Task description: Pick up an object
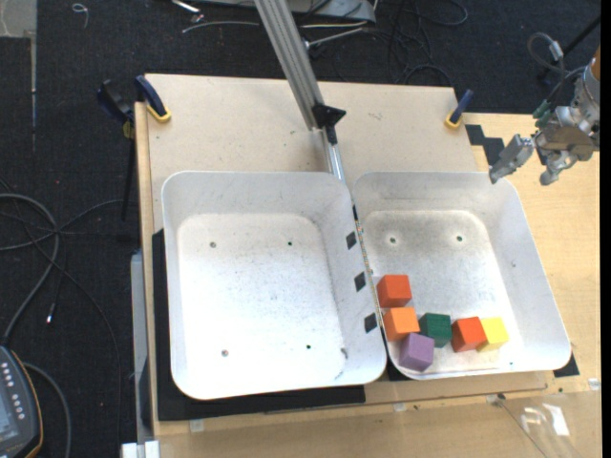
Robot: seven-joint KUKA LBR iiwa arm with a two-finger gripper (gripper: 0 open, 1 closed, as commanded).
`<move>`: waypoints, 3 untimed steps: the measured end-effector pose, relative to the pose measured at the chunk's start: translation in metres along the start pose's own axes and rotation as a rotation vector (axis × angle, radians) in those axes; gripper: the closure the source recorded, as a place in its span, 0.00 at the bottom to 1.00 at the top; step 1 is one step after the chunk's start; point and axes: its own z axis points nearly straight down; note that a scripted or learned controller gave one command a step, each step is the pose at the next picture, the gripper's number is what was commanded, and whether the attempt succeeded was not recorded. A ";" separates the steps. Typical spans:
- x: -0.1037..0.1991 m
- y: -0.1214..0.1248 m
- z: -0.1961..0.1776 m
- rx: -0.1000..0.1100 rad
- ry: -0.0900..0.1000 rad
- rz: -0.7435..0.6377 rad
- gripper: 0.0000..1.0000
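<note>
Currently: approach step, nothing held | gripper [528,163] spread wide, above right bin's [535,256] far right corner | six blocks [431,329] clustered at bin's near edge | next: descend onto one block, close.

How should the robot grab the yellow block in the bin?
Probably from straight above, fingers closing on the yellow block along its near and far faces. The red block touches its left side, so that side gives no finger room. The gripper hovers over the bin's far right corner.
</note>
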 end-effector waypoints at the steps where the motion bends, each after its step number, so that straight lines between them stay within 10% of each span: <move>1: -0.010 0.001 0.201 0.007 0.003 0.004 0.00; 2: -0.011 -0.016 -0.018 -0.001 0.000 0.000 0.00; 3: -0.009 -0.027 0.201 -0.001 0.003 0.003 0.00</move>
